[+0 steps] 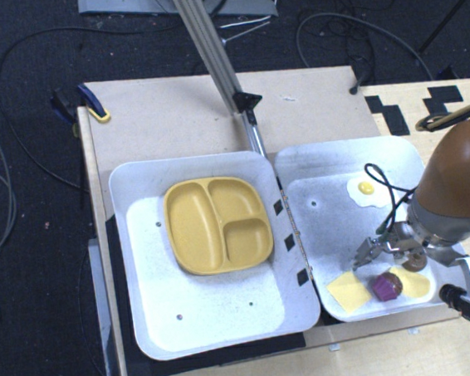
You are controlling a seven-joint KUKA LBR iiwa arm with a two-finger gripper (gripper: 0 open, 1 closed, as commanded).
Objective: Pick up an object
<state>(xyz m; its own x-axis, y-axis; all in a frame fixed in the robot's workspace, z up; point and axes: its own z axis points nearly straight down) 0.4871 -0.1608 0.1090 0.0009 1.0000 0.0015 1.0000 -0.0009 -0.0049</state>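
The bench (169, 119) carries 2 shallow white bins side by side. The left bin (152, 313) holds 1 item: a yellow divided plate (219, 224) with 3 compartments, lying flat in the bin's upper middle.

The right bin (317, 178) holds 4 items. A fried-egg toy (366, 191), white with a yellow yolk, lies toward the bin's far side. A pale yellow slice (349, 291) lies flat near the front edge. Just right of it sits a purple object (386, 285), resting against a second pale yellow piece (418, 285); the purple object overlaps that piece's left part.

The arm (460, 180) reaches in from the right, its orange band above the grey wrist, with a black cable looping past the egg. The gripper (376, 252) is low over the right bin, just above the purple object and the pale yellow slice. Its metal fingers (365, 253) point left and appear spread apart, with nothing seen between them. No object is lifted; all 4 items lie on the bin floor.
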